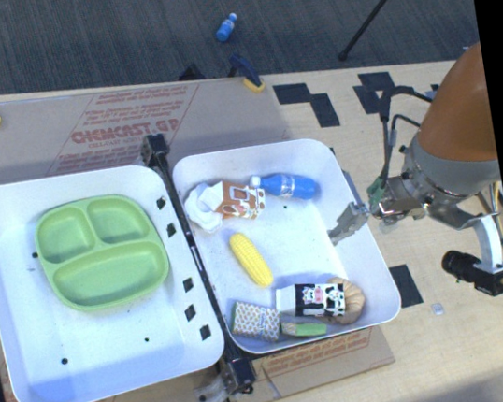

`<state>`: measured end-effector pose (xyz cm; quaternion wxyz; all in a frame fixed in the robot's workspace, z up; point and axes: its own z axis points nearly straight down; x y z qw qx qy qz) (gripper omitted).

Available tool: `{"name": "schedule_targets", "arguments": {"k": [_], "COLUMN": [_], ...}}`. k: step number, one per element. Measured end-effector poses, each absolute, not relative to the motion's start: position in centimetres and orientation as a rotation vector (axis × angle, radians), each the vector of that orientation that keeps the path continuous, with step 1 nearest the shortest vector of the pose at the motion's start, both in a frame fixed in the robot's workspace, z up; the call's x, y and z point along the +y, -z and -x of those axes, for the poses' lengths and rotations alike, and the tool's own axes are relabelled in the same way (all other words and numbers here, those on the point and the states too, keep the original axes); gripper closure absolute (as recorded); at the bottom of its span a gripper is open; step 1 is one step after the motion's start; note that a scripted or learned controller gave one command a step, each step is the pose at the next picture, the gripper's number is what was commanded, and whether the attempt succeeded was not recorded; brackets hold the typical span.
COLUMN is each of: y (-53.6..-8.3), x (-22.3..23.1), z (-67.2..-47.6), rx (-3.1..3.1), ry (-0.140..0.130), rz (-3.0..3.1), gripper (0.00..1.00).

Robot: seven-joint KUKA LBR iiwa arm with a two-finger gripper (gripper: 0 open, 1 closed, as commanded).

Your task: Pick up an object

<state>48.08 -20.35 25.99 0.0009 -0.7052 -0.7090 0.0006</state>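
Stuff to grab is all in the right bin (359,254): yellow corn cob (251,259) lying loose near the middle, tilted; up top a blue bottle (289,186) on its side, touching an orange-and-white carton (237,199) w/ a crumpled white cloth (203,207) just left of it; along the bottom edge a patterned pouch (254,320), a black-and-white box (319,298) w/ a brown plush thing (351,301) behind it, and a small green piece (300,329) below the box; left bin (8,309) has a green divided plate (101,251); gripper (347,220) sits at the right bin's right rim, above the wall, nothing between the fingers; can't tell if it's spread or closed tbh; arm (455,139) comes in from the right.
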Motion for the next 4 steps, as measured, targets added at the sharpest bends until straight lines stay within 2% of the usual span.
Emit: {"name": "schedule_targets", "arguments": {"k": [1, 2, 3, 4], "y": [-12.7, -14.6, -9.1, -10.1], "x": [-17.9, -11.6, -10.5, -10.5], "z": [-47.6, -57.1, -55.9, -55.9], "rx": [-2.225, -2.228, -2.226, -2.227], "ry": [-0.004, 0.000, -0.006, -0.007], "rz": [2.210, 2.212, 2.211, 2.209], "gripper": [0.00, 0.00, 0.00, 1.00]}}
